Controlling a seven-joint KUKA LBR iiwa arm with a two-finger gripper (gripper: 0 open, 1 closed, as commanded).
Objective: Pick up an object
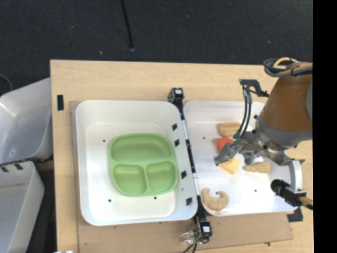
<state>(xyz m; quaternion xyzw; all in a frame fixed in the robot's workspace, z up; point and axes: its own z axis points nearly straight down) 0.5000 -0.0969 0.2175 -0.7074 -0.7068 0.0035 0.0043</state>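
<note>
The right bin holds several small food items: a tan bread roll, a red piece, a yellow wedge, a ridged tan piece and a curled pastry near the front edge. My gripper hangs low over the middle of this bin, just above the yellow wedge and beside the red piece. Nothing can be seen held between its fingers. The arm's orange band looms over the bin's right side and hides part of it.
The left bin holds a green three-compartment tray. A black clip-lined divider separates the bins. A cable runs down from the arm into the right bin. White containers sit off the bench at the left.
</note>
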